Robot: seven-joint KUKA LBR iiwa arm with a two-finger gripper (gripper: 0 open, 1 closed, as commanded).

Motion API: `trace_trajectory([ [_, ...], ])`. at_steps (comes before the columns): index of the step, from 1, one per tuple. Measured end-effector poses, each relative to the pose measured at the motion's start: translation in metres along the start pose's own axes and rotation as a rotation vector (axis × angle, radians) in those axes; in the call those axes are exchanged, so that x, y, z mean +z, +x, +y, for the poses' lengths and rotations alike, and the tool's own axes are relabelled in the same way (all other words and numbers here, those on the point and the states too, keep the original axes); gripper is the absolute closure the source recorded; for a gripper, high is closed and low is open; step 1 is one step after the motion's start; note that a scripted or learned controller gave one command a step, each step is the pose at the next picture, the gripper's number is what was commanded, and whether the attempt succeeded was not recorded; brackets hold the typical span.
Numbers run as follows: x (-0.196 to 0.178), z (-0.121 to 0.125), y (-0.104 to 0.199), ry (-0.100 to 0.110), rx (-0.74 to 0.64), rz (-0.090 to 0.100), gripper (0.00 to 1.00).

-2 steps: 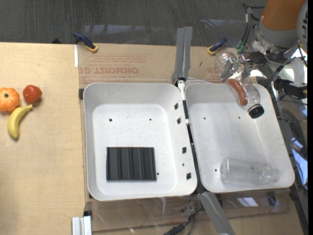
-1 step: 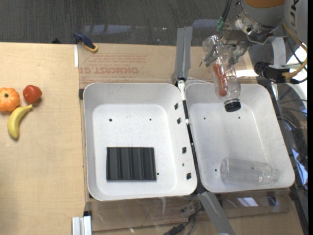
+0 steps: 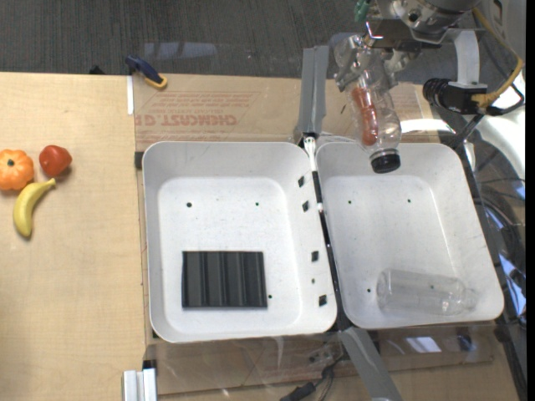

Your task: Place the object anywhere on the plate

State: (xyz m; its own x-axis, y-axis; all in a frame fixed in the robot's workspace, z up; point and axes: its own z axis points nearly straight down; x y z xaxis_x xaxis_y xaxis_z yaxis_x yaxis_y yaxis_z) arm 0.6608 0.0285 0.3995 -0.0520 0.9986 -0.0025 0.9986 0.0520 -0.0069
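My claw point(image 3: 361, 78) gripped the bottle point(image 3: 374, 128) above the right bin point(image 3: 468, 224); carrying it to the dark plate point(image 3: 224, 280) remained undone

the wooden bench point(image 3: 67, 307) bears two white bins point(image 3: 234, 241) at centre; at nine o'clock lie an orange point(image 3: 14, 170), tomato point(image 3: 55, 160) and banana point(image 3: 28, 209)

bottle point(image 3: 374, 124) in gripper point(image 3: 358, 67) above right bin point(image 3: 476, 224)
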Motion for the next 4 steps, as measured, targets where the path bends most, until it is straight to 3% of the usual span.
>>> trace_trajectory([
  [1,-0.037,0.002,0.047,0.001,0.128,-0.001,1.0],
  [2,-0.032,0.0,0.0,0.004,0.161,-0.001,1.0],
  [3,-0.033,0.0,0.001,0.003,0.16,-0.001,0.0],
  [4,0.03,-0.087,0.024,0.003,0.194,-0.001,0.0],
])
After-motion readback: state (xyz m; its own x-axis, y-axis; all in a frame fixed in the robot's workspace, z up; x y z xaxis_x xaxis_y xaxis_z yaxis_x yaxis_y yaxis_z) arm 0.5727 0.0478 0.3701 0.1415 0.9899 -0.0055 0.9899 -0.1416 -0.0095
